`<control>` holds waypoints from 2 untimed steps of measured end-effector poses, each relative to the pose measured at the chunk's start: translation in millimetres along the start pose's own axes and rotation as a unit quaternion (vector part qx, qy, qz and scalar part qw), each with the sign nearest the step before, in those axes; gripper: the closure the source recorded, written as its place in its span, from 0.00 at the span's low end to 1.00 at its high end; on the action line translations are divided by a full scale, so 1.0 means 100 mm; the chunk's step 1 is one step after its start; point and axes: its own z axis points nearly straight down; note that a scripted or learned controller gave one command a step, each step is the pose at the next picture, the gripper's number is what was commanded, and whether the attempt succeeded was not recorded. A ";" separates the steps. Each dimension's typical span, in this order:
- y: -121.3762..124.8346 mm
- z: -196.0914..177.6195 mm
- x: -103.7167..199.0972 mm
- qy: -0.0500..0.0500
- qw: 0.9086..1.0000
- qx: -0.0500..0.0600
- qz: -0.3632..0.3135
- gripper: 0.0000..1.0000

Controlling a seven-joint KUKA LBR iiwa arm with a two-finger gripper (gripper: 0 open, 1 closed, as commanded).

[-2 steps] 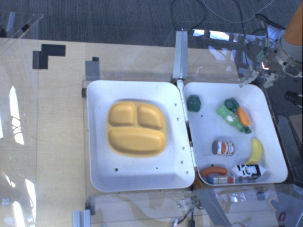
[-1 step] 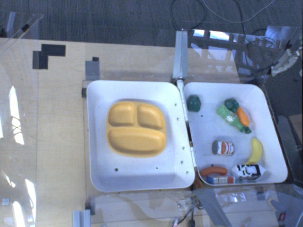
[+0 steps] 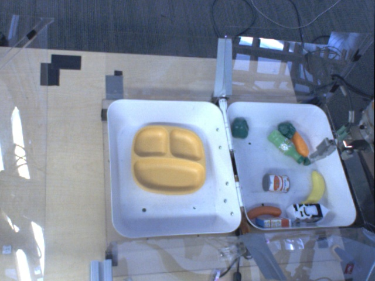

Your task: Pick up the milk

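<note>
Two bins, milk at the near edge

I see the milk (image 3: 307, 211) lying in the right bin (image 3: 258, 157), against its near edge toward the right corner, just below the banana (image 3: 317, 187). The gripper (image 3: 328, 147) sits at that bin's right edge; I cannot tell its state. The left bin (image 3: 117, 174) carries a yellow tray (image 3: 169, 158).

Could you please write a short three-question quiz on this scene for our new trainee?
1. True or false: the yellow tray lies in the left bin.
2. What lies nearest the milk carton? A) banana B) green lump C) carrot
3. Which bin holds the small can?

Key: 1 true; 2 A; 3 the right bin.
</note>
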 end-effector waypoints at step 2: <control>0.05 1.19 0.78 0.001 0.996 -0.007 0.088 1.00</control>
